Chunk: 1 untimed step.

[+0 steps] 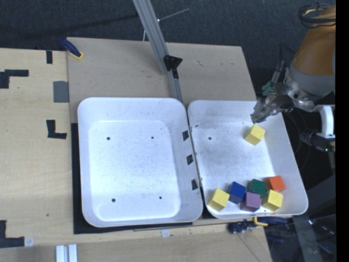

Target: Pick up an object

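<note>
From above, the gripper (262, 112) hovered over the right bin (218, 162), just beside a lone yellow cube (254, 135). Nothing sat between its fingers; whether they were open could not be told. Six cubes clustered at the bin's near edge. The pick remained undone.

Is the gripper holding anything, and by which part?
Nothing is held. The gripper hangs just above the lone yellow cube, which lies in the right bin.
</note>
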Tool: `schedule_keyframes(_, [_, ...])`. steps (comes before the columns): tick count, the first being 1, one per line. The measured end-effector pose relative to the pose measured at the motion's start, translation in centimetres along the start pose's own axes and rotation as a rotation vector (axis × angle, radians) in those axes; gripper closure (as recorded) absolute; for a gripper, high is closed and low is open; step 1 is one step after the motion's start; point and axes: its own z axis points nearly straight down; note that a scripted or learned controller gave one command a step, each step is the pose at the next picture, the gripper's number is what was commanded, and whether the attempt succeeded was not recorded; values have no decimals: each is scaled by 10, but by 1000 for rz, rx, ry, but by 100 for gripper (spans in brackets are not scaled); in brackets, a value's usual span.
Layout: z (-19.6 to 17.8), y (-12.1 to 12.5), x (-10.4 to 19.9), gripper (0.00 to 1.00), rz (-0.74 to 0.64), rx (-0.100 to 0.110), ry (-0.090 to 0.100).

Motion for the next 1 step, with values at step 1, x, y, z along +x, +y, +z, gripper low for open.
schedule_keyframes(1, [3, -8, 61, 100, -3, 0, 1])
